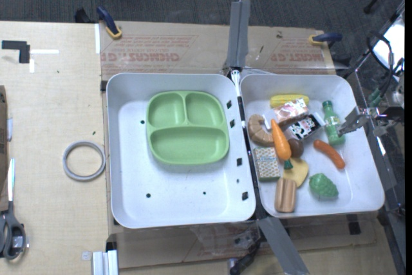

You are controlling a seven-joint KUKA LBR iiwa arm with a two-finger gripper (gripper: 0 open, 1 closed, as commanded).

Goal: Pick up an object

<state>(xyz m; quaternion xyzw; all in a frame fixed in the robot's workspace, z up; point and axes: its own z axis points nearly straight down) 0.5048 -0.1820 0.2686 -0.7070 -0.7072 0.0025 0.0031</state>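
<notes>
No object is seen lifted; the pick is judged not yet done. All the objects lie in the right bin (360, 199), on its floor. The left bin (122, 196) holds a green divided plate (188, 127) and nothing from the pile.

Contents of the right bin, as far as can be told:
- a corn cob (289, 100) near the far wall;
- a green bottle (331, 122) toward the right wall, lying roughly along the wall;
- a carrot (280, 140) resting over a brown bun (259, 130) and a black-and-white item (302, 126);
- a red sausage (329, 154), apart from the pile;
- a green leafy piece (323, 186) near the front right;
- a waffle-like square (266, 163) and a tan bread piece (286, 194) near the front.

The pincer (351, 124) is seen at the right wall of the right bin, just beside the bottle, reaching in from the right. Its metal tip points toward the bottle's lower part. Whether its fingers are apart or together cannot be told; the parts are small and partly lost against the clutter at the edge. No object is seen between them, so no grip is claimed.

The bottle is judged the likeliest target, being nearest. Remaining: closure on an object and a lift clear of the bin floor.

On the worktop (51, 106), a tape ring (84, 160) and scissors (11, 232) lie left of the bins.
</notes>
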